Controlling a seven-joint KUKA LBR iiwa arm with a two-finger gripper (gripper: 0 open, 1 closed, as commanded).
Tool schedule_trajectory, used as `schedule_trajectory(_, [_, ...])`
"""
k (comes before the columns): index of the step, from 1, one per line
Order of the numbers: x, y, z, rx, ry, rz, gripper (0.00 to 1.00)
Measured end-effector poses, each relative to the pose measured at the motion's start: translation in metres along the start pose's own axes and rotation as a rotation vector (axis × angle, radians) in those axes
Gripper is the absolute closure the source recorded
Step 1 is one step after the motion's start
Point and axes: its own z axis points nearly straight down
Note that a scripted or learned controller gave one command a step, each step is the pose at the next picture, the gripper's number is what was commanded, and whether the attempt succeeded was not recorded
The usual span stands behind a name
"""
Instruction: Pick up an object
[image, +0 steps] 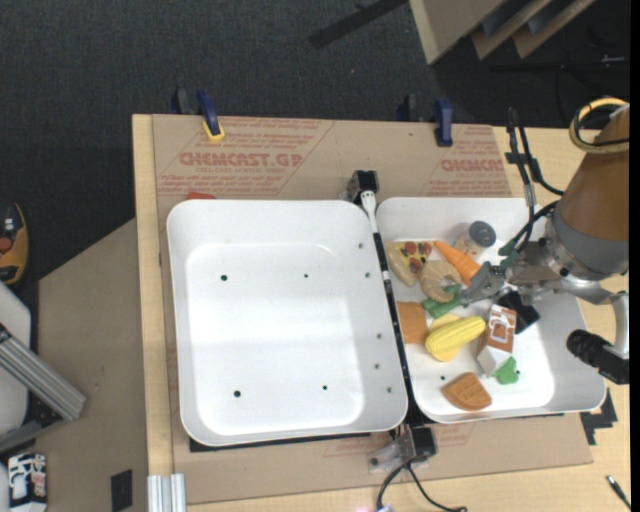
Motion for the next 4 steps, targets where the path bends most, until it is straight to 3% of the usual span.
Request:
schedule_trajectory(1, [0.013,0.040,0.139,0.002,0.001,-0.001,0.00])
schedule_trajectory(2, [-0.015,0.096,0.132,-0.006,-0.003,-0.001,0.00])
schedule_trajectory(3, [-0.022,0.154,0.132,0.033,0.012,0.003,0.00])
schedule_trajectory(4, [-0.052,0.152,0.136,0.028,0.015,0.003,0.00])
